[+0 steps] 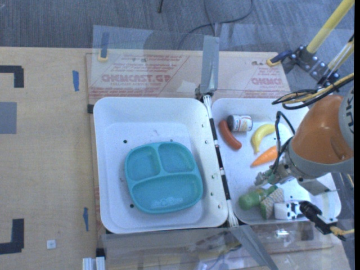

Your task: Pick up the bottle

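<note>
Sideways in the right bin, small white bottle with dark cap; end effector state unclear.

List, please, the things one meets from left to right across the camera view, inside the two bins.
Teal divided plate → hot dog → small bottle → banana → end effector

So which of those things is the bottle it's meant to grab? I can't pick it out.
Look in the right-hand white bin, at its far end. The bottle lies on its side there, next to the red sausage and left of the banana. It is the small whitish container with a dark cap; the things around it are brightly coloured toy foods.
</note>
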`<state>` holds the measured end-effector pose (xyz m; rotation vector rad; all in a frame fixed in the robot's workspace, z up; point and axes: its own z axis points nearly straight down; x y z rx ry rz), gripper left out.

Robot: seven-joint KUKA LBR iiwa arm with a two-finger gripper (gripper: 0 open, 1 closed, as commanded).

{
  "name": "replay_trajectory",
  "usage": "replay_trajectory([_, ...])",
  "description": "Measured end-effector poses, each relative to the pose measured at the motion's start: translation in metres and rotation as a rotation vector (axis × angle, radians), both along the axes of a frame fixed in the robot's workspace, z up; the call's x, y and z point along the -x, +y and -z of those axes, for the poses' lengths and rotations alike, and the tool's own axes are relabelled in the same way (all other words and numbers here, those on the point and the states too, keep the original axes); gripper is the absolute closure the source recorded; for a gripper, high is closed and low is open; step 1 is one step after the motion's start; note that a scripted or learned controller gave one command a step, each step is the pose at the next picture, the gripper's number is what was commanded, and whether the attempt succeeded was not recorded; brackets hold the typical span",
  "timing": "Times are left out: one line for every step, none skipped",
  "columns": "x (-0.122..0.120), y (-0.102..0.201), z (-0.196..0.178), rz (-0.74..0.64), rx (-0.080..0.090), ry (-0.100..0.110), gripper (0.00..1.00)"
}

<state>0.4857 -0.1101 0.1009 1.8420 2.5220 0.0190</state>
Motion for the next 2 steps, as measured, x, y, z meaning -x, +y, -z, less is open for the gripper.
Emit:
replay_trajectory([0.0,0.0,0.0,0.0,0.0,0.001,0.0])
replay_trajectory([0.003,0.01,0.011,0.112,-0.003,0.011,0.0])
